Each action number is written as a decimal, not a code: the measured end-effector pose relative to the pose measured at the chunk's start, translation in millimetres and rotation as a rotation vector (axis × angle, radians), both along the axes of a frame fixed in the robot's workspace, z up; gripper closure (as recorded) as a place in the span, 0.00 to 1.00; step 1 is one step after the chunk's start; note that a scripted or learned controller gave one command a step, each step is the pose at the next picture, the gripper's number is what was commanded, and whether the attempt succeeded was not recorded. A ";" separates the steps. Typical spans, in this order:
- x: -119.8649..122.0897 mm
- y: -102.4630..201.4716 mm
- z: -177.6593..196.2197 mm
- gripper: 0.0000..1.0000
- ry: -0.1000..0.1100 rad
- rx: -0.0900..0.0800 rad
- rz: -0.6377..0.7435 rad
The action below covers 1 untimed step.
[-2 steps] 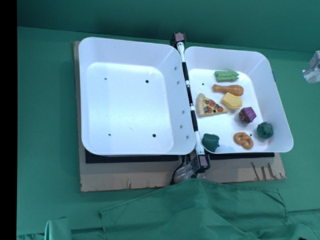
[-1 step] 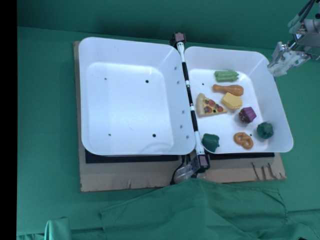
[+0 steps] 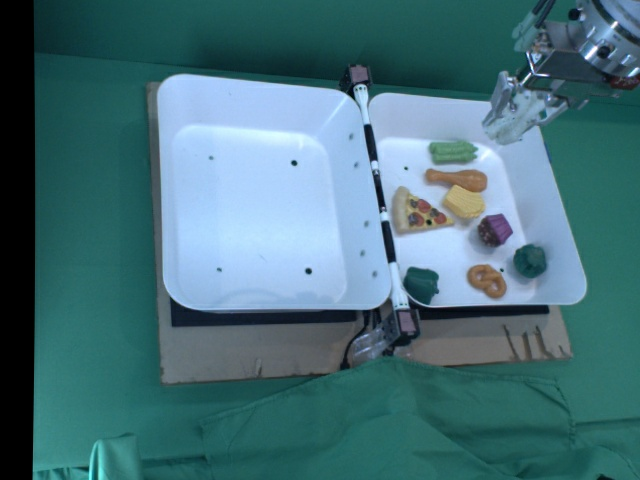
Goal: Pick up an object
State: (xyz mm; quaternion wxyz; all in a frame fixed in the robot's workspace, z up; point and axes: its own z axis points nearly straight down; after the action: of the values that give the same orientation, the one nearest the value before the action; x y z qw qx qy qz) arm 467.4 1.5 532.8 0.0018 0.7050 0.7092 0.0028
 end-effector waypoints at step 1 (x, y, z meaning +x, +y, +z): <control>-0.3 -1.8 -40.3 1.00 0.008 -0.002 -0.010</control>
State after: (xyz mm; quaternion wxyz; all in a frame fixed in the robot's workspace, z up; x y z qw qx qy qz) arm 467.1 -0.3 492.6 -0.0005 0.7084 0.7059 -0.0008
